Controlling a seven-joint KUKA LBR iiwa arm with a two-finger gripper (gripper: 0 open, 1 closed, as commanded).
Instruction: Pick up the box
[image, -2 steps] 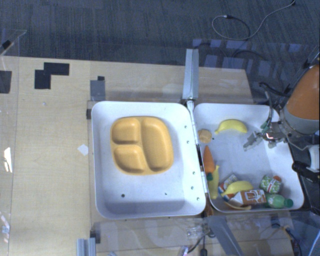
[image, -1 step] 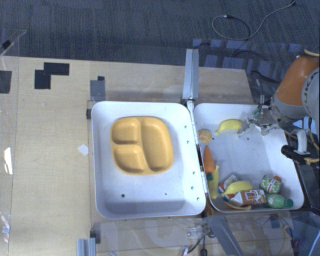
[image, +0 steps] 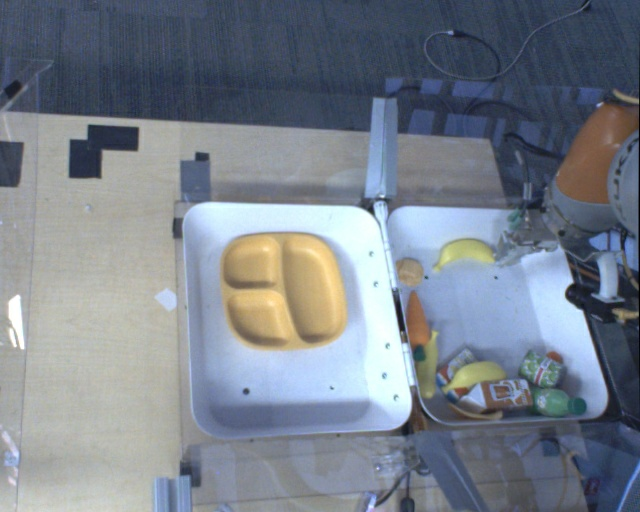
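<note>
Your box (image: 497, 394), orange and brown, lies in the near corner of the right bin (image: 520, 300), crowded by a banana (image: 474, 375) and a green bottle (image: 556, 403). The bins sit on a pale wooden bench (image: 90, 300) with dark carpet (image: 200, 50) beyond. The gripper (image: 520, 236) hovers by the far wall beside a second banana (image: 465, 252), and you cannot tell how its fingers are set.

The box (image: 497, 395) was a small orange-and-white carton lying flat on its side near the front wall of the right bin (image: 520, 300), its long side running along that wall, among other items heaped there.
</note>
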